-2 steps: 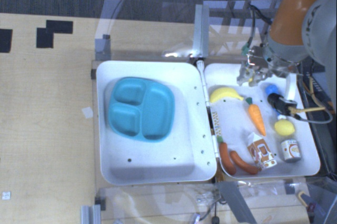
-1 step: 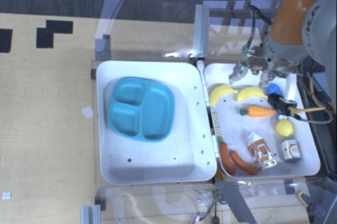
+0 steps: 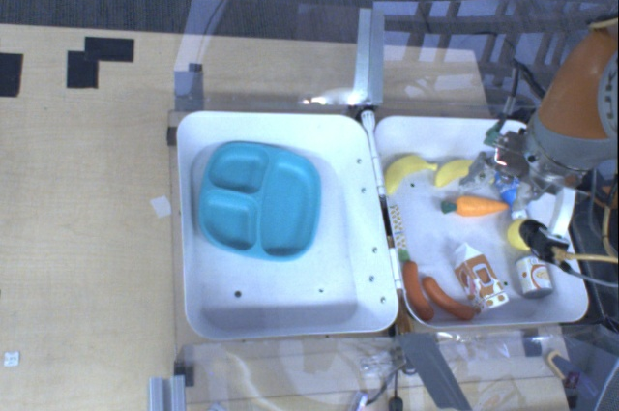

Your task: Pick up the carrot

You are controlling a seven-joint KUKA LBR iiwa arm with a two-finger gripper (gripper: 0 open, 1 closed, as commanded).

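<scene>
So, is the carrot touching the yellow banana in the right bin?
Apart. In the camera view, bare white bin floor shows between the carrot and the banana, which lies up and to the left of it in the right bin.

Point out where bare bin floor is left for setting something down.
Left bin: bare floor in front of and right of the blue divided plate. Right bin: crowded; a small patch between the carrot, sausages and carton.
</scene>
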